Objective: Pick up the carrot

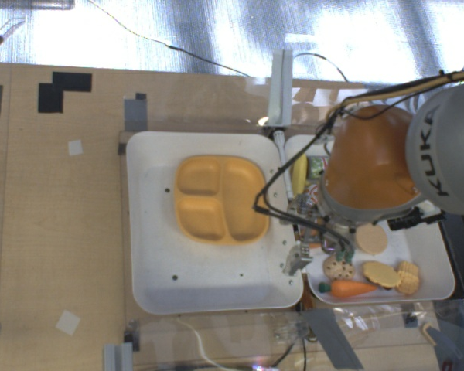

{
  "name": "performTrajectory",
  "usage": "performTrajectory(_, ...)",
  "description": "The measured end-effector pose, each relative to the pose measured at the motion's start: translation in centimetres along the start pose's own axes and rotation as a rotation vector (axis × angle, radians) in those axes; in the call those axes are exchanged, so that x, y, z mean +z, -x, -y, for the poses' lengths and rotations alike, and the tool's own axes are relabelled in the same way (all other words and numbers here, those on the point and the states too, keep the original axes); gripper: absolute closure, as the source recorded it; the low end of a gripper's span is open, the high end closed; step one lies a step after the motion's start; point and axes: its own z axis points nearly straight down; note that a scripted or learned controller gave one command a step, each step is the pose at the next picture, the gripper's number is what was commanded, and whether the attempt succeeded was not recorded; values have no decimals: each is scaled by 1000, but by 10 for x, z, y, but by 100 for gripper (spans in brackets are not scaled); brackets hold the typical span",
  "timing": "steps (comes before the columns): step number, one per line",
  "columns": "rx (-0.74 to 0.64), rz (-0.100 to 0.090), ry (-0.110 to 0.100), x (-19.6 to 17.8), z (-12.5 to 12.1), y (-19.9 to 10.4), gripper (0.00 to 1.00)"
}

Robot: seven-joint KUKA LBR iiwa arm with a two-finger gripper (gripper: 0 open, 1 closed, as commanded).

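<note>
Nearby, carrot [353, 288] beside cookie [338, 269]

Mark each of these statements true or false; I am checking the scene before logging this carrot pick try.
1. The carrot lies in the right bin, near its front edge. True.
2. The yellow divided tray sits in the right bin. False: it sits in the left bin.
3. The carrot is lifted clear of the bin in the claw. False: it lies on the bin floor, apart from the claw.
4. A round spotted cookie lies just above the carrot's leafy end. True.
5. The arm's orange band hangs over the right bin. True.
</note>
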Motion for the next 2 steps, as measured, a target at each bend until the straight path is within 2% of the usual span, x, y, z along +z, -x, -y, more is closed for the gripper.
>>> performTrajectory(1, 122, 17, 0, -163, 27, 26, 0)
performTrajectory(2, 268, -1, -2, -54, -4, 0, 0)
